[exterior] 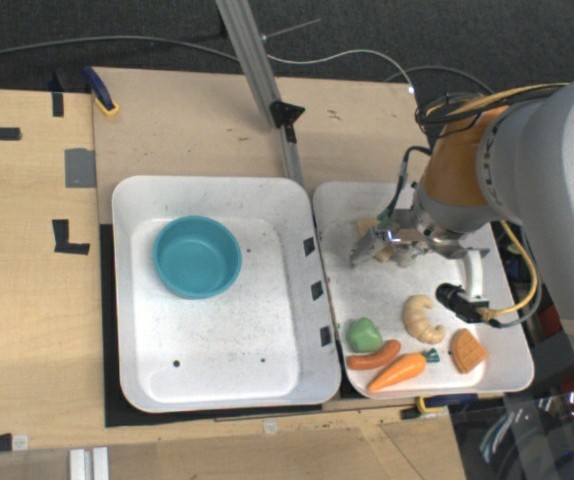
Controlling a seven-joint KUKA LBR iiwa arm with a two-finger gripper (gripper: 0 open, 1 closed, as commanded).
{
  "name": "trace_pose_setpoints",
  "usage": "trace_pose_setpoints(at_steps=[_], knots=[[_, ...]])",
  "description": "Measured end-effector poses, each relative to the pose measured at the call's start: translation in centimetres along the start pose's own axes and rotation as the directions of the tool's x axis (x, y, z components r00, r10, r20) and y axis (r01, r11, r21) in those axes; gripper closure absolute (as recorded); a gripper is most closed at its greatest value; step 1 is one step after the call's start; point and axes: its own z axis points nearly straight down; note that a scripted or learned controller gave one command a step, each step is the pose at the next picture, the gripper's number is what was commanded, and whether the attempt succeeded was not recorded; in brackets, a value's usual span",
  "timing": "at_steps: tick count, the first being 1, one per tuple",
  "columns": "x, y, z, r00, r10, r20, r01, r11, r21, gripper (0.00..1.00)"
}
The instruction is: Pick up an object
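My gripper hangs low over the upper part of the right bin, its fingers spread apart with nothing between them. Below it, along the bin's near side, lie a green pepper, a red chili, an orange carrot, a pale croissant and a brown waffle-like piece. All of these rest apart from the gripper.
The left bin holds a teal bowl in its upper left part. A grey metal pole slants down to the bins' far edge between them. The arm's bulky grey and orange wrist overhangs the right bin's far right corner.
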Motion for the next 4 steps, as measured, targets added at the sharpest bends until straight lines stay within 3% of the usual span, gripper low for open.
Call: trace_pose_setpoints(at_steps=[1, 4], knots=[[0.1, 0.0, -1.1, 1.000, -0.001, -0.002, 0.001, 1.000, 0.002, 1.00], [0.1, 0.3, -18.7, 1.000, 0.001, -0.001, -0.001, 1.000, -0.005, 1.00]])
